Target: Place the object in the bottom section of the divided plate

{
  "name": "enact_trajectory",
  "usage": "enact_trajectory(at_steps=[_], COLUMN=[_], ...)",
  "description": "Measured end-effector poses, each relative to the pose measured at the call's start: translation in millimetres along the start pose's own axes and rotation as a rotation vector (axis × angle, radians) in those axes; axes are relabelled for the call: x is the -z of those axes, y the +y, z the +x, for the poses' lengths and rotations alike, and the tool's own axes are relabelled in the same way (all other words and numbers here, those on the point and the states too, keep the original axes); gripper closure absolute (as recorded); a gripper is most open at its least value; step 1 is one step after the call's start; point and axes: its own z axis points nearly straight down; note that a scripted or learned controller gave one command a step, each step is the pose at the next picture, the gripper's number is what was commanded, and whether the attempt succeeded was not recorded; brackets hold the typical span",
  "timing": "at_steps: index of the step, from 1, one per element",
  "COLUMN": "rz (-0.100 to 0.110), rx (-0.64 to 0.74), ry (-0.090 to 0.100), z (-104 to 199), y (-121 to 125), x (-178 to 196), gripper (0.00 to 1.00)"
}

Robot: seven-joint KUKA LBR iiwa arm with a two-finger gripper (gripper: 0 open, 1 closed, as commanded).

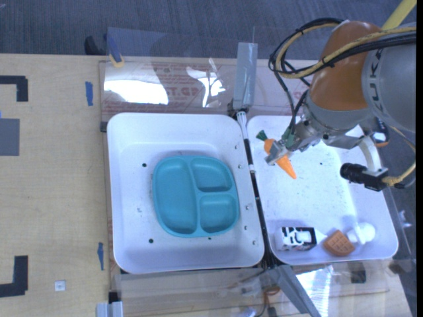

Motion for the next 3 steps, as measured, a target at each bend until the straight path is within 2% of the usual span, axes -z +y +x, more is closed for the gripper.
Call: enact_trajectory(at_steps=[1, 2, 3], rz=[-0.01, 0.004, 0.002], rx=[0.148, -0.241, -0.243], ry=[-0.004, 0.003, 0.002], z=[25.4, 95.7, 94.7], y=[4.0, 29.0, 29.1], x=[101.6, 46.7, 47.6], gripper=[1.0, 1.0, 0.0])
